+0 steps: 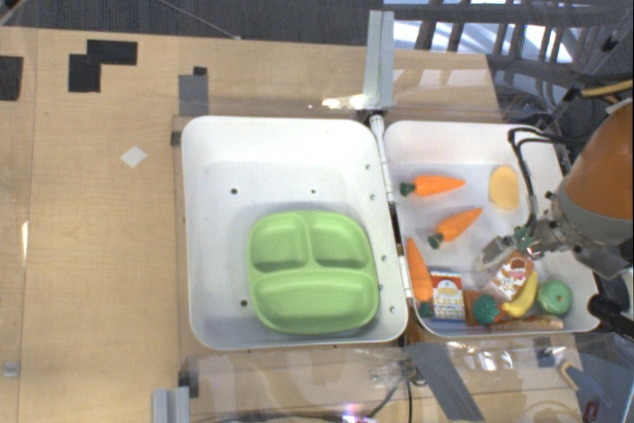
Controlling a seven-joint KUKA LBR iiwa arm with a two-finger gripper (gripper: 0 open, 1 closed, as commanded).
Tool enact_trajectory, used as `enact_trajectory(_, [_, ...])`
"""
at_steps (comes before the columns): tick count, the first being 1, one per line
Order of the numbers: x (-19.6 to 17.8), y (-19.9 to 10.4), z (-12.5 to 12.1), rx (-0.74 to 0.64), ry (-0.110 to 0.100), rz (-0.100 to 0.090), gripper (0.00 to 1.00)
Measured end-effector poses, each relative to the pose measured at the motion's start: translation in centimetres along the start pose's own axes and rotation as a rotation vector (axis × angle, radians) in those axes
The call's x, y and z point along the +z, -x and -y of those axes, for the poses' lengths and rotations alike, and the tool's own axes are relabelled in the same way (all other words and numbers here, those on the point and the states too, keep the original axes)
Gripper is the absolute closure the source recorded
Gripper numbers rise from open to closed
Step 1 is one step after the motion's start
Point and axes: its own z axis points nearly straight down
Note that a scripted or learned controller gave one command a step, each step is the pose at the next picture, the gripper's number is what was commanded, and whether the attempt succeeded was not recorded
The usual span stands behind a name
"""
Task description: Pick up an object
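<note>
- Left bin [213, 213]: holds 1 green divided plate [313, 270], lying flat; nothing here needs attention for this grasp.
- Right bin [446, 142]: crowded with candidates. 3 carrots: upper carrot [436, 184], middle carrot [458, 224], and a third carrot [419, 270] along the left wall. A yellow piece [504, 187] lies apart near the top.
- Bottom cluster: small carton [448, 295], snack packet [510, 277], banana [525, 296] and green ball [556, 296] touch or overlap.
- Gripper [522, 239] hangs just above the snack packet; whether its fingers are spread or closed, I cannot tell.
- Judgement: descend straight onto the packet, avoid nudging the banana, close firmly before lifting.
</note>
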Motion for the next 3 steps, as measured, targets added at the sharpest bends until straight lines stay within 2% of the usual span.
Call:
enact_trajectory(1, [4.7,-1.3,-3.4,0.139,0.010,0.004,0.00])
enact_trajectory(2, [4.8,-2.3,-8.9,0.137,0.012,0.004,0.00])
enact_trajectory(3, [4.8,3.0,-8.8,0.040,0.009,0.005,0.00])
